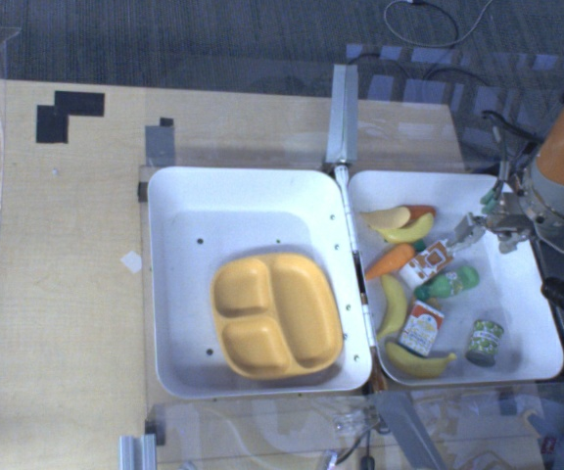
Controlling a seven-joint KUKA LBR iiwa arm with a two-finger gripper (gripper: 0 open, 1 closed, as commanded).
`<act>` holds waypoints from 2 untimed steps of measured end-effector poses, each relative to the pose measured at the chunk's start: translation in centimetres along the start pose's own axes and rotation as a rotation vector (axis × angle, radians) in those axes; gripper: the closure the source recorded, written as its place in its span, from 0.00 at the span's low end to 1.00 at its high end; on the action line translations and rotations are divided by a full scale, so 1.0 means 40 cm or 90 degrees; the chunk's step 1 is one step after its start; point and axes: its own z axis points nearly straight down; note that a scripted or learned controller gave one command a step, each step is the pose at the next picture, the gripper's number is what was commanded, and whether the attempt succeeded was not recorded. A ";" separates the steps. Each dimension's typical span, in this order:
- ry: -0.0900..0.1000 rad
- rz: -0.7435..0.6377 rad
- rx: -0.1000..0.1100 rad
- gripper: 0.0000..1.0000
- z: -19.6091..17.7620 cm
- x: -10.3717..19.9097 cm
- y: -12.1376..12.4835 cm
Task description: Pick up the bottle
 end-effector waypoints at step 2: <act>0.000 -0.204 -0.004 0.00 0.179 0.179 0.008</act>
